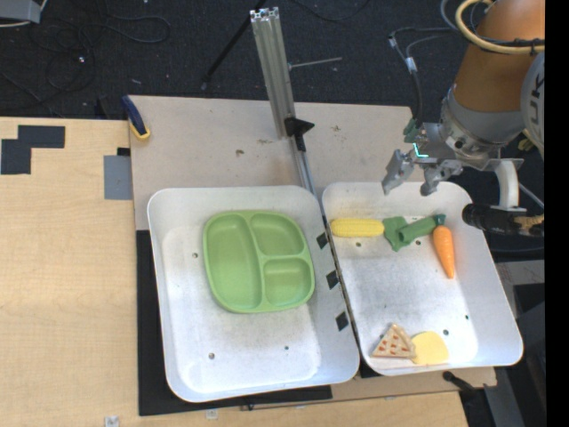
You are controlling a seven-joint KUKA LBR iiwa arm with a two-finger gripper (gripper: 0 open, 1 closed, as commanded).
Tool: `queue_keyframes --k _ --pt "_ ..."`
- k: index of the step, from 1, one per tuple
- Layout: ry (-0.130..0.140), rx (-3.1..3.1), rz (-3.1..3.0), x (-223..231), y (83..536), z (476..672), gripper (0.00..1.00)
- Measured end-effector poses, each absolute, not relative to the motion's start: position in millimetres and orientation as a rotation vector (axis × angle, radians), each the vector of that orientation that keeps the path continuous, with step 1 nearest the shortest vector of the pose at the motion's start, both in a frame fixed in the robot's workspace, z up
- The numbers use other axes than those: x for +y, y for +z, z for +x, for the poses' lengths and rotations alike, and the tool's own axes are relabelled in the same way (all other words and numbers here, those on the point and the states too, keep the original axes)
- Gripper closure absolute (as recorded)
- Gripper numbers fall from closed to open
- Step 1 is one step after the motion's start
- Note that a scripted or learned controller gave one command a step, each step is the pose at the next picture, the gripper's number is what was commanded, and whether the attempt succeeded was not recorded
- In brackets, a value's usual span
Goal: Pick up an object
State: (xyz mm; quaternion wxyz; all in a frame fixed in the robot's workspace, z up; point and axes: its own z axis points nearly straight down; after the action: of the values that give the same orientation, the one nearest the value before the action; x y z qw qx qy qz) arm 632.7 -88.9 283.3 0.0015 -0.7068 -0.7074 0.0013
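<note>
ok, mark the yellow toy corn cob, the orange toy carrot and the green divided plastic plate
yellow toy corn cob (356, 229), camera view, middle of the cob.
orange toy carrot (444, 251), camera view, middle of its body.
green divided plastic plate (233, 258), camera view, floor of its large compartment.

"That green thing (411, 231) at the right bin's (498, 327) far end, what is it?"

"Too small to tell from here. At its near edge, I can't tell whether the waffle wedge (392, 343) overlaps the yellow piece (431, 349) or just touches it."
</note>
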Motion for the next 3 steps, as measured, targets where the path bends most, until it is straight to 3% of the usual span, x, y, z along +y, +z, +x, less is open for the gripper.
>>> queue_keyframes --k 1,3 --pt "0.001 -2.222 -2.22 -88.9 284.8 633.4 0.0" --pt "0.009 -2.216 -2.218 -91.7 168.9 632.4 0.0"
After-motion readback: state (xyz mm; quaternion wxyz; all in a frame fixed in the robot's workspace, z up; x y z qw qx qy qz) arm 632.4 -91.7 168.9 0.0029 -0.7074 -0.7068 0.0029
